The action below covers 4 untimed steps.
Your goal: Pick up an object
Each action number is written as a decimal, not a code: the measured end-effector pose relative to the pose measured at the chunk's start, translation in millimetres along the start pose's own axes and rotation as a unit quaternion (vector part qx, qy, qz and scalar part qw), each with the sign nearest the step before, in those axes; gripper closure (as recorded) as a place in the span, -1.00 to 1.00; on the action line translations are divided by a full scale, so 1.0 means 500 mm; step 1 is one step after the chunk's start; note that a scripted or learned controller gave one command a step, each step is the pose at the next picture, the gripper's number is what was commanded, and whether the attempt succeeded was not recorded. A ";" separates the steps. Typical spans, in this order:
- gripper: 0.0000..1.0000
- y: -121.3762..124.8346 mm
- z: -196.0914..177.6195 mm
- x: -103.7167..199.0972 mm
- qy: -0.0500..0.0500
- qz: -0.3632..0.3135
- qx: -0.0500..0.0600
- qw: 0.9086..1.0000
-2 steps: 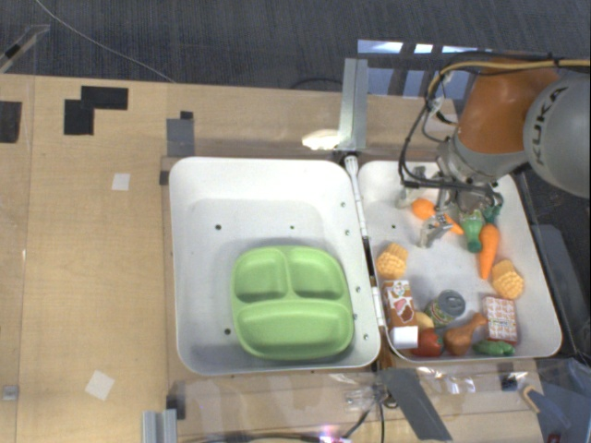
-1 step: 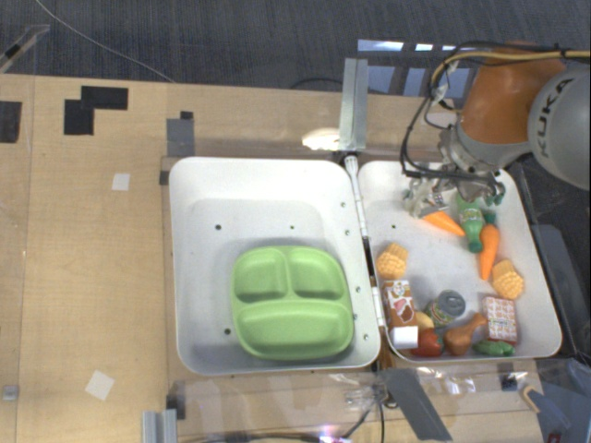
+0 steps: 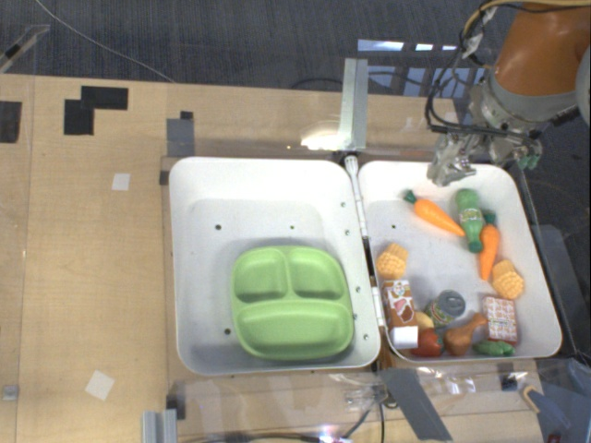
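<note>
Gripper [image 3: 452, 167] over back rim of right white bin [image 3: 545, 275], nothing seen between fingers; open or closed: cannot tell.

Grey arm with orange band [image 3: 540, 49] reaching in from upper right. Right bin cluttered: long orange toy carrot [image 3: 437, 215] just below gripper, green toy bottle [image 3: 469, 216] beside it, second smaller carrot [image 3: 488, 251] touching bottle, yellow corn piece [image 3: 392, 261] at left wall, another yellow corn piece [image 3: 507, 280] at right, red-and-white carton [image 3: 398, 303], round grey tin can [image 3: 450, 306], small red patterned box [image 3: 500, 319], red tomato-like piece [image 3: 428, 342] at front. Left white bin [image 3: 203, 201] holding green plastic compartment tray [image 3: 292, 301], flat, toward front right.
</note>
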<state>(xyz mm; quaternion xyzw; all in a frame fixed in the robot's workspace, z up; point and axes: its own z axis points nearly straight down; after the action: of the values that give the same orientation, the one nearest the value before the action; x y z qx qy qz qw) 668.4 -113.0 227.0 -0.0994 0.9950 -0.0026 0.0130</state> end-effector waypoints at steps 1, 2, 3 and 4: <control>1.00 0.003 -0.016 -0.002 -0.001 -0.002 -0.001 1.000; 1.00 0.004 -0.043 -0.009 -0.007 -0.003 0.001 1.000; 1.00 0.005 -0.071 -0.015 -0.013 -0.005 0.002 1.000; 1.00 0.069 -0.169 -0.024 0.005 0.049 -0.002 0.999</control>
<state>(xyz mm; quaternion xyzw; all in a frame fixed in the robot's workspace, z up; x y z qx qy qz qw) 671.0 -76.6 311.6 -0.0504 0.9987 0.0000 0.0077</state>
